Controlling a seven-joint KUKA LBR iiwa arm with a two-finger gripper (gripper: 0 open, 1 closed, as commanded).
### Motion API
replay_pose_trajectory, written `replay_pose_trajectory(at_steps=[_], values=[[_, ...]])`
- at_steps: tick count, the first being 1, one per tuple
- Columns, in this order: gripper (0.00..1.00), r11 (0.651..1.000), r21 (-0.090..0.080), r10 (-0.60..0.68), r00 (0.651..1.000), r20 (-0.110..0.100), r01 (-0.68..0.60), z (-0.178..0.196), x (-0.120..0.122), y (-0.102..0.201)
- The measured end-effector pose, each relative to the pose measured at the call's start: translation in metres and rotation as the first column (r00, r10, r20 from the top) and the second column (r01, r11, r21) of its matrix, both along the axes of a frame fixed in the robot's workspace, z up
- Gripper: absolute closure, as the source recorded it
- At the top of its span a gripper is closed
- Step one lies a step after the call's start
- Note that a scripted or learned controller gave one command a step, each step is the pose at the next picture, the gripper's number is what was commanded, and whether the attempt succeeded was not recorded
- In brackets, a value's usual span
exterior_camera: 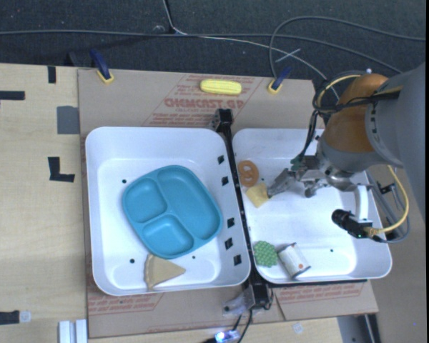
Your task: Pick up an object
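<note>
Pincer (275, 188) tips are seen low in the right bin (343, 259), just beside a small yellow block (258, 196) that lies near the bin's left wall, with a brown ring (248, 171) just above it. Nothing is seen between the tips, and whether they are spread or pressed together cannot be told from this slanted view. The yellow block is judged the likeliest thing to be taken: it looks small, light and probably soft, like foam or a toy piece of cheese, so it is expected to give a little under pressure and not to slip; hold is best taken across its two flatter sides, from above. The brown ring is judged light and stiff, best taken across its rim. Counted in the right bin: one yellow block, one brown ring, one green ruffled piece (264, 253) and one small white cylinder (294, 259) with a red band, the last two touching or nearly so at the bin's near edge. Counted in the left bin (100, 191): one blue divided plate (171, 211) and one tan wedge (161, 271) below it. One yellow corn-like piece (220, 86) lies on the surface behind both bins.
</note>
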State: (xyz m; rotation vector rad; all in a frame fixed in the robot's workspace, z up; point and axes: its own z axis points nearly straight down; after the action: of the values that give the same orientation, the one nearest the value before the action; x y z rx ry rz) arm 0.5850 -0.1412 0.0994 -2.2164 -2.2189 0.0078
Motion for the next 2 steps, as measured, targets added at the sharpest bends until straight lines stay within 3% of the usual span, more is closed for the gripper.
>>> replay_pose_trajectory(at_steps=[1, 2], values=[[1.00, 1.000, 0.000, 0.002, 1.000, 0.004, -0.002, 0.014, 0.001, 0.001], [1.00, 1.000, 0.000, 0.000, 1.000, 0.010, 0.000, 0.056, 0.002, 0.003]])
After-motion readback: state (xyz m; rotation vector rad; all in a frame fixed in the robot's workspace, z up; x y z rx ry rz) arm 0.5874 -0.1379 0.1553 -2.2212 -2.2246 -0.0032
